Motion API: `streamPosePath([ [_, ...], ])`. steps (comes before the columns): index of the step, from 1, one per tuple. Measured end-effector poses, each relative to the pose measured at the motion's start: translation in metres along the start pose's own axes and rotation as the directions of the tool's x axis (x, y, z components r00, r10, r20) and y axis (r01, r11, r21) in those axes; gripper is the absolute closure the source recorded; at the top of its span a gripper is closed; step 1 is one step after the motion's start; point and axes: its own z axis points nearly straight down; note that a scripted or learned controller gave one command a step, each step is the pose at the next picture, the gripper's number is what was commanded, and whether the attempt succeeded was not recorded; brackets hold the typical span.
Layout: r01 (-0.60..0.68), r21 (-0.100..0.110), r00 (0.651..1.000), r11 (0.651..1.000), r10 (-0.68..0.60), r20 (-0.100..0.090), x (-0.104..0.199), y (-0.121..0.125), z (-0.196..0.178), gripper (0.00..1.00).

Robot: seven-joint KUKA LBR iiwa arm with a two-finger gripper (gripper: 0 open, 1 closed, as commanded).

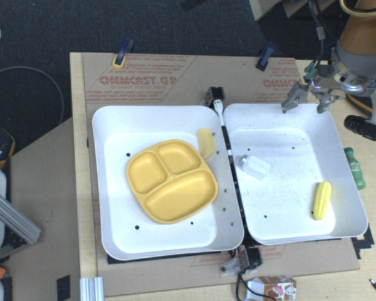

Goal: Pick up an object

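White plastic forms both shallow bins, set side by side on the cardboard-covered surface [175, 74]. Left bin [113, 231]: a yellow divided plate [172, 180] with three compartments lies flat at its centre; a small pale yellow piece [206, 143] leans against the bin's right wall, just beside the plate's upper right edge. Right bin [288, 231]: a small clear plastic item [254, 166] rests in the left part of the floor, and a yellow corn cob [321, 199] lies at the lower right, well apart from it. My hand [308, 100] hovers at the upper right of the frame, over the right bin's far rim, its two fingers spread wide and holding nothing. A green object [355, 168] lies outside the right bin's right wall.
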Motion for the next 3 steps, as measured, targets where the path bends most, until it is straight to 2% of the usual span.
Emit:
streamPosePath([
  [1, 0.003, -0.02, 1.0, 1.0, -0.003, 0.003, 0.019, -0.044, -0.167, 0.0],
  [2, 0.008, -0.023, 1.0, 1.0, -0.008, 0.001, 0.081, -0.091, -0.323, 0.0],
  [3, 0.008, 0.0, 1.0, 1.0, -0.008, -0.003, 0.142, -0.179, -0.313, 0.0],
])
